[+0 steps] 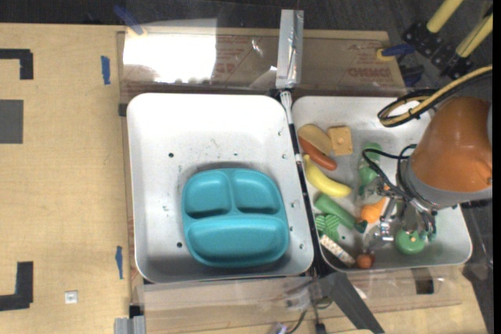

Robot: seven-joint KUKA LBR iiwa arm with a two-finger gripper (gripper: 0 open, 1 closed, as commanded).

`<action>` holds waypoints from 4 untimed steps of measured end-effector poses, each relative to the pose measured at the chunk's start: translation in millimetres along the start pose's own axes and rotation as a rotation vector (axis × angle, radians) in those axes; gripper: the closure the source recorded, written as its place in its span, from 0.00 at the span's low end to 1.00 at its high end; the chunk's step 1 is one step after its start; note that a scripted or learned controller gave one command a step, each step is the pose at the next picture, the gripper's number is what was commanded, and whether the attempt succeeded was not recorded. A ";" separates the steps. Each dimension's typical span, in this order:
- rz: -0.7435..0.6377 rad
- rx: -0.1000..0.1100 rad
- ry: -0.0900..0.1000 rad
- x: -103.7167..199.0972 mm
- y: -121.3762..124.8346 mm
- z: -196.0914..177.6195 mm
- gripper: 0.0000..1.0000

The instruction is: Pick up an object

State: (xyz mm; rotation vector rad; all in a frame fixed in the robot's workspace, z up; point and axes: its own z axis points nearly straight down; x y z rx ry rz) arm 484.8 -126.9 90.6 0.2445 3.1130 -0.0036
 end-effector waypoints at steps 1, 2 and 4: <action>0.025 -0.003 0.008 -8.8 -5.2 0.8 0.00; 0.025 -0.001 -0.007 -13.1 -4.9 -11.4 1.00; -0.108 -0.003 0.000 -143.6 44.6 -161.1 1.00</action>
